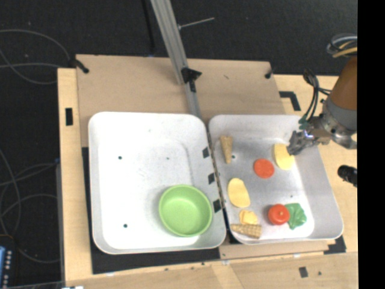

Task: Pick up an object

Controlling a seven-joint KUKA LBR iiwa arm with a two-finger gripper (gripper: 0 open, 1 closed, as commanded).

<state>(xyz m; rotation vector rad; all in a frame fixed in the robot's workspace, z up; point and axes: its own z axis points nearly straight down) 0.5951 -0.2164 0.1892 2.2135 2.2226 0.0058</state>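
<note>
Where the arm reaches in at three o'clock, the gripper [296, 143] hangs over the right bin [319, 185], its tip touching a pale yellow piece [283, 156]; whether the jaws are apart or together I cannot tell. Just beside, at eight o'clock from that piece, lies a red-orange disc [263, 168]. The left bin [120, 143] holds a green bowl [184, 210] at five o'clock.

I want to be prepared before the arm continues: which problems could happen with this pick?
1. The end effector sits at the edge of the pale yellow piece, so it may slip out.
2. The orange-red round piece lies close by and could be knocked.
3. The right bin's far wall is near.
</note>
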